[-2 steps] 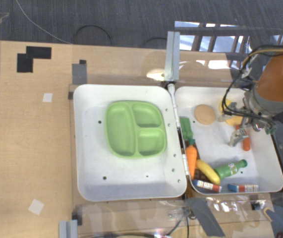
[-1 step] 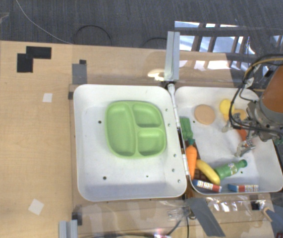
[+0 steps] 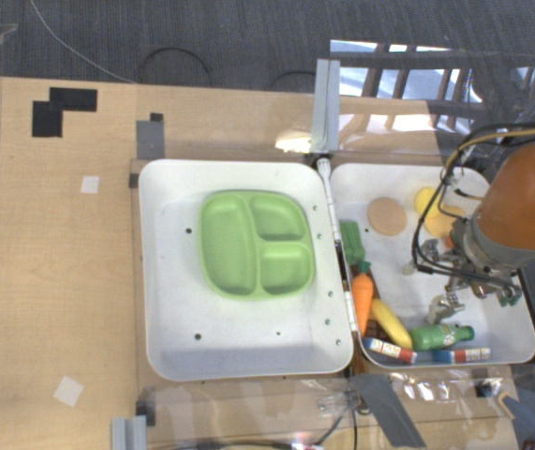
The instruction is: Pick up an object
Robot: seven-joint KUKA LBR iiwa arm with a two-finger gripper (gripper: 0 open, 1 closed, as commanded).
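Observation:
The right bin (image 3: 520,340) holds several objects. A tan round disc (image 3: 387,217) and a yellow piece (image 3: 430,204) lie near its back. A green block (image 3: 349,242), an orange carrot (image 3: 364,296) and a yellow banana (image 3: 390,324) run along its left wall. At the front lie a green bottle (image 3: 441,336) and a red and blue marker (image 3: 434,354). My gripper (image 3: 450,306) hangs under the orange-banded wrist (image 3: 527,200), just above the green bottle's near end. Nothing visibly hangs from it.
The left bin (image 3: 169,345) bears a green divided plate (image 3: 254,244). A metal post (image 3: 325,111) stands behind the divider between the bins. Cables loop around the wrist at the right bin's right side. Wooden bench spreads to the left.

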